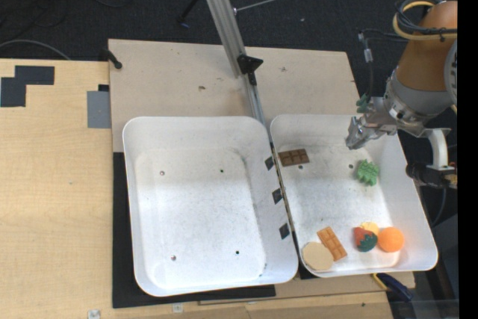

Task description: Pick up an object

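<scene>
Claw [357, 137] above right bin [418, 194], near green toy [367, 172]; can't tell its grip state.

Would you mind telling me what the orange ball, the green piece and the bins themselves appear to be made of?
Orange ball: likely matte plastic or foam, with an even, glare-free colour. Green piece: probably moulded plastic or rubber, lumpy and dull. Right bin and left bin: seemingly thin white plastic with rounded, formed rims and a speckled, scuffed floor.
</scene>
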